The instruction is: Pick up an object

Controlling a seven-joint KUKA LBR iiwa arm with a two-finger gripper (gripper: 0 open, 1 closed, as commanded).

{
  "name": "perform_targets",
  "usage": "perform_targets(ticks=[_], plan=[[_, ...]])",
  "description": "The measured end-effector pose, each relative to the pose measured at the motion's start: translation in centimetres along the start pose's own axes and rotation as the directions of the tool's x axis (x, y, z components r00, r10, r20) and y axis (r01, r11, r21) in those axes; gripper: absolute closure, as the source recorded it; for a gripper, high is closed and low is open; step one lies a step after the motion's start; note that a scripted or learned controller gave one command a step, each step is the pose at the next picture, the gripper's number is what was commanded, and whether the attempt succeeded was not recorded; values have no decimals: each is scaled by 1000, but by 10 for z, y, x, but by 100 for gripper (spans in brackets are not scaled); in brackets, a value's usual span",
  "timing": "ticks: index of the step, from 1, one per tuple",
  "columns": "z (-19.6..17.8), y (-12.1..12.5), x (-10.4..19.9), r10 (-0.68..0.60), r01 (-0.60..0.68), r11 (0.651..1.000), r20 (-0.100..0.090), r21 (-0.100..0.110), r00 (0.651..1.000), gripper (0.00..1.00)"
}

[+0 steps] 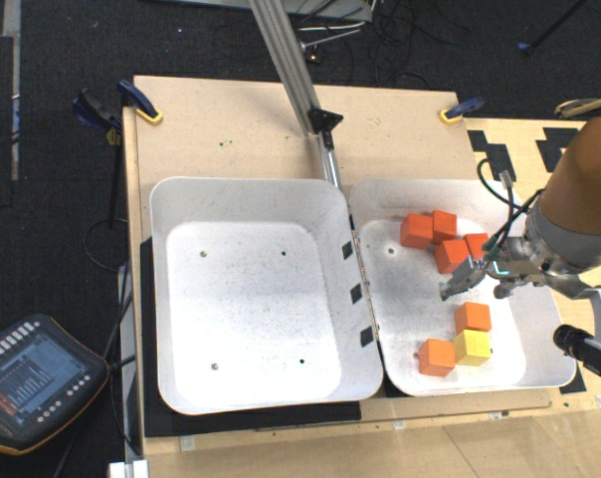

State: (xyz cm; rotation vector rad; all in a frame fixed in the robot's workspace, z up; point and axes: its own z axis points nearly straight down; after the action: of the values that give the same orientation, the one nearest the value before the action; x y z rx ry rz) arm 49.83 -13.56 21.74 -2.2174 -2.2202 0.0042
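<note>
Several orange blocks lie in the right bin (400,376). Three of them cluster at its back: one (417,231), one (444,224) and one (451,257). Another orange block (473,317) sits nearer the front, with a yellow block (474,348) and an orange block (436,357) just below it. My gripper (476,289) hangs over the middle of this bin, between the back cluster and the front group. It is open, one finger (454,285) pointing left, and nothing sits between the fingers. The wrist partly hides a further orange block (478,243).
The left bin (181,227) stands beside the right one, sharing a raised rim at the centre. A slanted metal pole (286,58) runs from the top down to the bins' junction. Clamps (139,103) sit at the board's back corners. A teach pendant (32,381) lies at lower left.
</note>
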Motion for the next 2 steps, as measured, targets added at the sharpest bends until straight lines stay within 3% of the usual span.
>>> perform_targets(ticks=[1,2], plan=[[-2,1,0,1,-1,1000,1,-4,1000,0],[62,0,3,2,-2,1000,-1,2,1000,0]])
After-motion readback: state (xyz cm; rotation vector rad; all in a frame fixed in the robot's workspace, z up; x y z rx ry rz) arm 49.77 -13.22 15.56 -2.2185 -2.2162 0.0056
